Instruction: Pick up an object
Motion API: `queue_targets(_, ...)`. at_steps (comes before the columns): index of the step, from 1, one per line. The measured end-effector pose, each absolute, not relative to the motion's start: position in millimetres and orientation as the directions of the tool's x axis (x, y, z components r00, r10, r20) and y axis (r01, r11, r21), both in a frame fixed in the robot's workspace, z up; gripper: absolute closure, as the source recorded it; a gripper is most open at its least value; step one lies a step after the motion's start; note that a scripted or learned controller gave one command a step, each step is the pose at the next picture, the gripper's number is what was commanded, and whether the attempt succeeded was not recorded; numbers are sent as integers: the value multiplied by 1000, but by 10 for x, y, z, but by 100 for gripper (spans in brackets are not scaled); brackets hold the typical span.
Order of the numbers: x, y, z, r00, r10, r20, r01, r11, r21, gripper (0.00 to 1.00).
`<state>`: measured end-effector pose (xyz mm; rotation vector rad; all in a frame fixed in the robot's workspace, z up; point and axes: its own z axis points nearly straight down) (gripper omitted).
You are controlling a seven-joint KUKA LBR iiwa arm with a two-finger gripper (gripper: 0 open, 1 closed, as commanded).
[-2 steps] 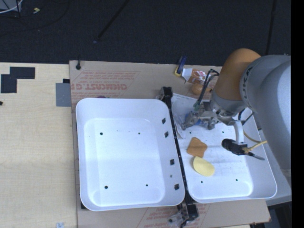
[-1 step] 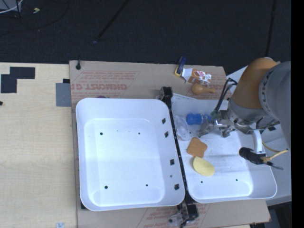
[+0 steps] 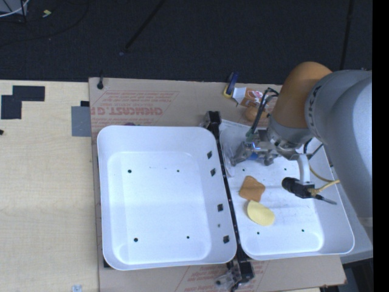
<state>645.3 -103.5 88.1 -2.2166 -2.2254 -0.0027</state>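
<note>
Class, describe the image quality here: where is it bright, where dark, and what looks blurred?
Camera view: the left bin is brightly lit, almost washed out; the background beyond the bench is dark; the gripper looks soft and hard to resolve; the orange piece and yellow piece read clearly.

A bulky grey arm (image 3: 346,132) with an orange band (image 3: 298,96), thin cables, and a metallic hand (image 3: 255,152).

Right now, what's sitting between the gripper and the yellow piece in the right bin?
In the camera view, an orange-brown block lies between the gripper and the yellow piece.
</note>
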Motion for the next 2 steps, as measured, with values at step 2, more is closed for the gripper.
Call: queue_targets(2, 6434, -838, 928, -1, 1000, 2, 1000, 1, -3, 100)
